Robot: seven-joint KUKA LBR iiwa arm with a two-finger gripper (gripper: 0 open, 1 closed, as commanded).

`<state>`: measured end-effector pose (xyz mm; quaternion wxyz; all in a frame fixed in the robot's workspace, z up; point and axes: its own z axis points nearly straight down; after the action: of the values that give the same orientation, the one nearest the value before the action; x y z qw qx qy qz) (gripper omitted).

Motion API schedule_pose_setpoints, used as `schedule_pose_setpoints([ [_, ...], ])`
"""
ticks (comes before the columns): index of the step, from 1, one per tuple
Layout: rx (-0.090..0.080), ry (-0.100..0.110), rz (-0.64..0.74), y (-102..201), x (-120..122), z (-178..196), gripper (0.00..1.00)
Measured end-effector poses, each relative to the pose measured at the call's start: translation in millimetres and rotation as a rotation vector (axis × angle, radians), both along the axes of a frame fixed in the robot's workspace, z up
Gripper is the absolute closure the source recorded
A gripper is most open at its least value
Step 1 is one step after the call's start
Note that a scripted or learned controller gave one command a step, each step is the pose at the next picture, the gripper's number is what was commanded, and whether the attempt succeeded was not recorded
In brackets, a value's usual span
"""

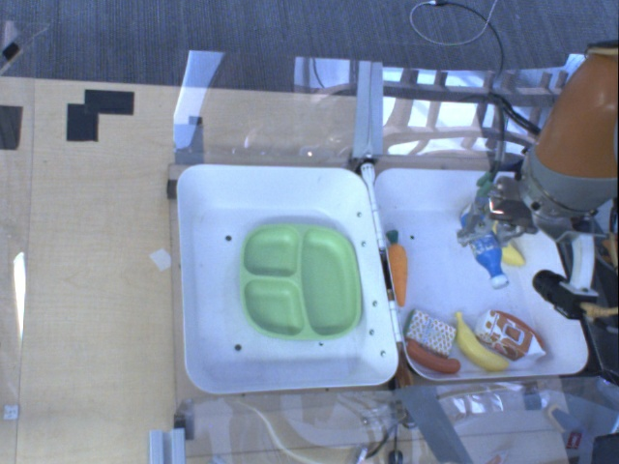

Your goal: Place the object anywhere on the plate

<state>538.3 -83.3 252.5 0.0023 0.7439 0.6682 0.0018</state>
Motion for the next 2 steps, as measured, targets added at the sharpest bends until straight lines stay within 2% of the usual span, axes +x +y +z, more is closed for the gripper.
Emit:
schedule_pose_setpoints([
  [1,0.001,0.002,0.149,79.5,-13.2,-67.9,1.00],
  [2,0.001,0.003,0.306,147.6,-20.0,-68.1,1.00],
])
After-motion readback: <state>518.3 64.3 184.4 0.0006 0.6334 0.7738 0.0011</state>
